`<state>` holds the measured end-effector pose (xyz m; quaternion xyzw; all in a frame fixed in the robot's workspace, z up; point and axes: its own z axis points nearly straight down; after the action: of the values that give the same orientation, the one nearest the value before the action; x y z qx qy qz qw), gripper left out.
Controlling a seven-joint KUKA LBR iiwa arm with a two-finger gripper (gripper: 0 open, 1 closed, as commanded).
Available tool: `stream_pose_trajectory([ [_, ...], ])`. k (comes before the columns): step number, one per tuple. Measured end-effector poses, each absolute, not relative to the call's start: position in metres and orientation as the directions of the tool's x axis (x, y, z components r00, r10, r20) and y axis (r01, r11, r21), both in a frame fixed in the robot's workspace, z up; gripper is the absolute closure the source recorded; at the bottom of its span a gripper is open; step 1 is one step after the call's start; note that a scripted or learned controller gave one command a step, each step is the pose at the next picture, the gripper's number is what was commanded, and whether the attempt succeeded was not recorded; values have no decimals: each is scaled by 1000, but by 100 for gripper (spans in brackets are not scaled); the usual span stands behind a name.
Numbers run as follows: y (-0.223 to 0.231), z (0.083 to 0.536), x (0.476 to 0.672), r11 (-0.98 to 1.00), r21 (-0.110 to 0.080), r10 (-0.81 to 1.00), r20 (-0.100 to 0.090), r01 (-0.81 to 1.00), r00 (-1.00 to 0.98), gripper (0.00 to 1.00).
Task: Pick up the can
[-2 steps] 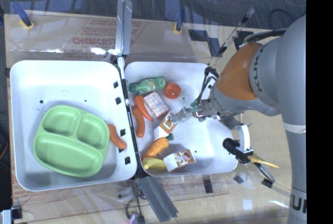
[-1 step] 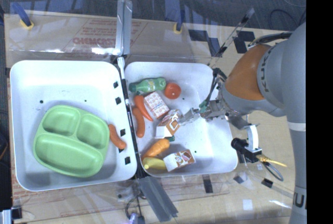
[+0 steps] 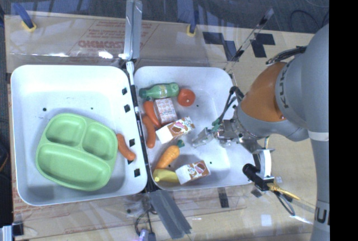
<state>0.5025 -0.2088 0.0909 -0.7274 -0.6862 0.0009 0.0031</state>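
Can (image 3: 165,109) lies in the right bin (image 3: 221,79), wedged among carrot (image 3: 150,117) and carton (image 3: 175,130); gripper (image 3: 210,135) hovers apart from it, finger state indeterminable; risk: descent catches crowded neighbours instead

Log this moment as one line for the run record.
task: pick up can | gripper: low in right bin, right of cartons | can: lying between bottle and carrots, not held | green tray: left bin
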Motion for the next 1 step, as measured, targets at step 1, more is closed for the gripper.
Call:
stream_pose_trajectory([
  [1, -155, 91, 529, -306, -4, 952, 1, 952, 306, 0],
])
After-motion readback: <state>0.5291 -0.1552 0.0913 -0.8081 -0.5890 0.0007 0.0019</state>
